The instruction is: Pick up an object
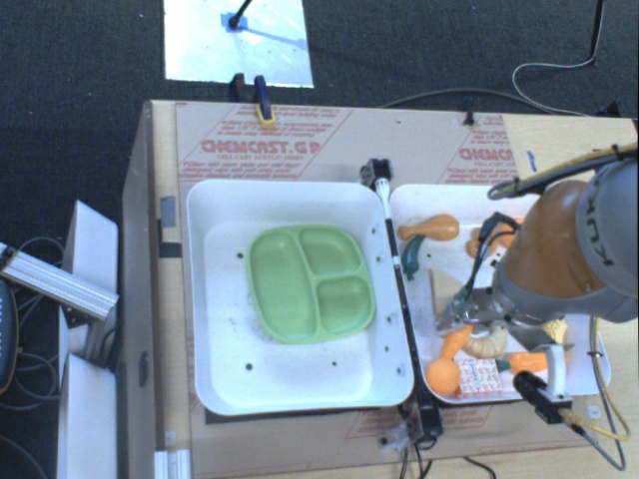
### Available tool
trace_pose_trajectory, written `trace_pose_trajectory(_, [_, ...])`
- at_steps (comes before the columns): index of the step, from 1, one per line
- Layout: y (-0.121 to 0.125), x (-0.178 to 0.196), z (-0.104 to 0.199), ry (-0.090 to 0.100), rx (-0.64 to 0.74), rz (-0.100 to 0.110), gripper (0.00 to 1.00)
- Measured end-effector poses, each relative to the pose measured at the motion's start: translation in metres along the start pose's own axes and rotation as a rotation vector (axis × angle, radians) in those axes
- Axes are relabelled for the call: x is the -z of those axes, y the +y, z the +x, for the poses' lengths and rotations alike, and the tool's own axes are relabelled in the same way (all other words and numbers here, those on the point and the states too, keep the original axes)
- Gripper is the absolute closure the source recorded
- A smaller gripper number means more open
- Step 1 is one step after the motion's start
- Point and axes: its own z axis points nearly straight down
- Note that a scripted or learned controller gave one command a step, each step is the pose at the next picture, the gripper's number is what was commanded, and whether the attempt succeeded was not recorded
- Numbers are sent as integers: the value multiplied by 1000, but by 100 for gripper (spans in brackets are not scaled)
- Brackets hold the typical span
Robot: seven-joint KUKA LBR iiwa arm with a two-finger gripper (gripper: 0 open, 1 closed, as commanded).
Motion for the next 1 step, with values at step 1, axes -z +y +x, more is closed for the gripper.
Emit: trace_pose_trajectory(1, [35,90,66,0,2,3,100])
